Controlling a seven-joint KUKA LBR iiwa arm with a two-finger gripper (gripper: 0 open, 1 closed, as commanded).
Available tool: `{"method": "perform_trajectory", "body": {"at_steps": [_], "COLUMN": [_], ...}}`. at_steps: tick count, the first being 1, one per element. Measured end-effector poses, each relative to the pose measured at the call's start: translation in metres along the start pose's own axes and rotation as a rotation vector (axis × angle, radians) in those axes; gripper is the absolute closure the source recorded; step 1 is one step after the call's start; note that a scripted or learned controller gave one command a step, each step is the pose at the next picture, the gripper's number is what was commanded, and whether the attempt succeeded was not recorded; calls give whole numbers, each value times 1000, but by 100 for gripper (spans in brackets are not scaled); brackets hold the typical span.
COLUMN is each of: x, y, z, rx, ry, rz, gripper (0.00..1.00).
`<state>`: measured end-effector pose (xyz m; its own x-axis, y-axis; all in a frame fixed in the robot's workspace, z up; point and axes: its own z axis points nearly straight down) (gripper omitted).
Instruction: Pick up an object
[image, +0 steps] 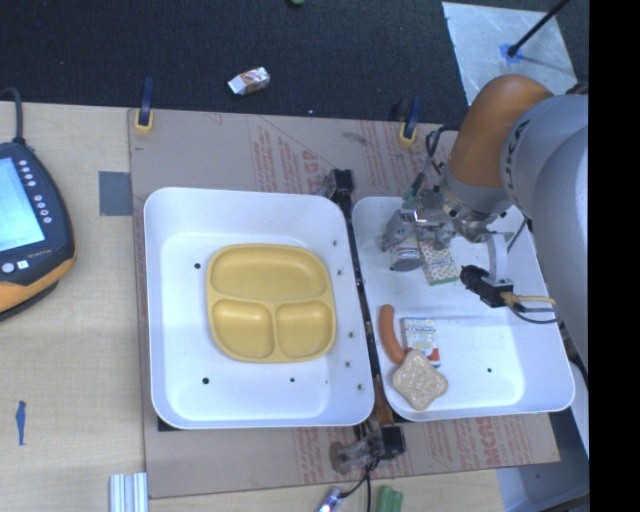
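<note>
The arm reached in from the right, and its tool (418, 232) hung low over the far part of the right bin (520, 385). Whether the tool was apart or together could not be told. A small patterned packet (439, 264) lay just beside the tool, with a grey round object (405, 260) next to it. Nearer the front lay a sausage (390, 333), a small carton (420, 337) and a cracker (418, 382), close together. The left bin (170, 300) held a yellow divided tray (270, 301). Both bins sat on the table (70, 400).
</note>
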<state>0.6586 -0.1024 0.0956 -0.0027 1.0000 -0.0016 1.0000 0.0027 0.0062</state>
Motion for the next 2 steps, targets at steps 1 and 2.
{"method": "perform_trajectory", "body": {"at_steps": [1,2], "x": [-4,7], "y": [0,0], "z": [0,0], "rx": [-1,1], "ry": [1,-2], "rz": [0,0], "gripper": [0,0]}}
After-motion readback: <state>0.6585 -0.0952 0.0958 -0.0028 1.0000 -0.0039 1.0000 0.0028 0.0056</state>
